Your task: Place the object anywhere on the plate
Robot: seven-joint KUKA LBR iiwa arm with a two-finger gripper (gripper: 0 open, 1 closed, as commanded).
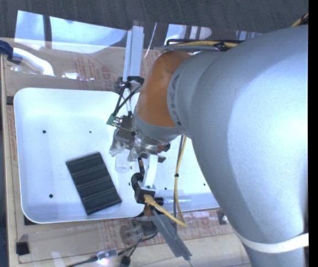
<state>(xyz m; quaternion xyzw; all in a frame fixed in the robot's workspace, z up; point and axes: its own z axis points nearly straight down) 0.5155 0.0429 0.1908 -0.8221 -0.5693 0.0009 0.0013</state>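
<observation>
- Fingers (126, 153) hanging below the wrist over the right edge of the left bin; too crowded by brackets and wires to tell how far apart, or whether anything sits between them.
- Grey arm (242, 132) reaching in from the right, covering most of that side, with an orange band (156, 93) just above the wrist.
- Counter (64, 232) beneath, pale with printed tape along its front edge.
- Left bin (42, 110), white and shallow, with rounded corners and a few small dark dots on its floor.
- Right bin (195, 196), white, mostly hidden beneath the arm.
- Dark ribbed slab (92, 182), rectangular, lying flat and askew on the floor of the left bin near its front wall, down and left of the fingers, apart from them.
- Yellow cable (176, 177) hanging down beside the wrist toward the front of the counter.
</observation>
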